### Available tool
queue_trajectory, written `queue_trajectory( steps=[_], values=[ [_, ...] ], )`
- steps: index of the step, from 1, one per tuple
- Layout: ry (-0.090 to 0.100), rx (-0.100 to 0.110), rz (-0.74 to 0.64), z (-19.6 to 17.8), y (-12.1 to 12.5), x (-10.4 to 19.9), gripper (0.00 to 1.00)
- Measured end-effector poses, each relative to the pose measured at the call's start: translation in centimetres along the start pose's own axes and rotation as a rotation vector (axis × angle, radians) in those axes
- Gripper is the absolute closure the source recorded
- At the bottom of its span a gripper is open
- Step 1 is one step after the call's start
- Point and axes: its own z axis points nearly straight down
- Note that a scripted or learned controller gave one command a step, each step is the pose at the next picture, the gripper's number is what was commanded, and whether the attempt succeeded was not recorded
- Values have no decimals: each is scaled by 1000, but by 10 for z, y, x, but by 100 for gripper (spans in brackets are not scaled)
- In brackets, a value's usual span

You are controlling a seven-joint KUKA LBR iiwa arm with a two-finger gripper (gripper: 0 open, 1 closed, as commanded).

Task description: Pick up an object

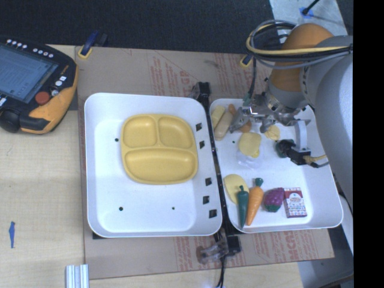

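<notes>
**Lighting and image quality, overhead camera**

You get even, moderately bright light from above. The two shallow white plastic bins (96,161) read near overexposed, with mild glare on the left floor. Shadows are soft and short, hugging the yellow three-compartment plastic tray (159,148). The dark floor (150,11) at top loses detail. Overall focus is soft; small items look blurred.
</notes>
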Motion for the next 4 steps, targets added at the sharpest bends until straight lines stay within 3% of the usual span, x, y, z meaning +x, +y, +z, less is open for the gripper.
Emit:
queue_trajectory(
  steps=[1, 2, 3, 4],
  values=[
    [3, -2, 2, 13, -24, -14, 0],
    [1, -7, 0, 11, 2, -11, 0],
    [-9, -4, 5, 11, 0, -1, 0],
    [-1, -5, 3, 12, 1, -6, 0]
  ],
)
